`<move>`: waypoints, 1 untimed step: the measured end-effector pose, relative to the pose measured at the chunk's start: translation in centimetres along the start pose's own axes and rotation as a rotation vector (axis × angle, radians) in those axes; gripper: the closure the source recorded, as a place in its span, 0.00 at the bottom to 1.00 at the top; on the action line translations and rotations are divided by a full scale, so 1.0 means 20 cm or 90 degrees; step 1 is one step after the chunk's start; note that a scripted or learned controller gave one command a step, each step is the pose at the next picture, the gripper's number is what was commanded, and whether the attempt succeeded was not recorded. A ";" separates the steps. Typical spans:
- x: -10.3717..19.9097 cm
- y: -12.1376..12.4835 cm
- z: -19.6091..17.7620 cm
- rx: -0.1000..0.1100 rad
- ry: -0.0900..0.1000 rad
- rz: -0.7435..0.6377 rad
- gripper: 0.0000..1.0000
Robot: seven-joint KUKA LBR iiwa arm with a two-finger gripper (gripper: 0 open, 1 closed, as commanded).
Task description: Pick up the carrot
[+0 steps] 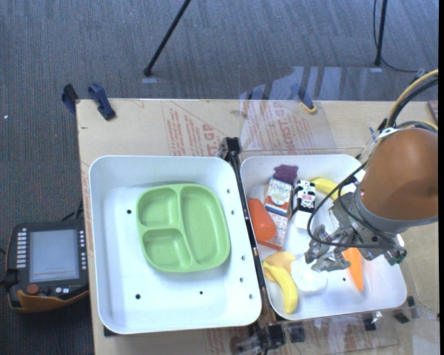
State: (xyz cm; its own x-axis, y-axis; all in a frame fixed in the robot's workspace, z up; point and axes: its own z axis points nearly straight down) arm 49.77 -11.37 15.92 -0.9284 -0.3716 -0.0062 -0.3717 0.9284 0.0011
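I see the gripper low in the right bin, grip state unreadable. Carrot lies just right of it (lower right); descent risks missing, hitting the banana.

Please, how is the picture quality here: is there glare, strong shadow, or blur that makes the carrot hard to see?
Camera view: even, bright light; the white right bin looks washed out; pale reflections streak the board behind the bins. The carrot is sharp enough, partly covered by the gripper, which looks slightly soft.
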 end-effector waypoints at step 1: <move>0.01 0.00 0.01 -0.001 0.003 0.001 0.00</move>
State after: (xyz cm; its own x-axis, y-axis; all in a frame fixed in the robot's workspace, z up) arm 49.66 -11.46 15.75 -0.9289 -0.3704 -0.0023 -0.3704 0.9289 0.0021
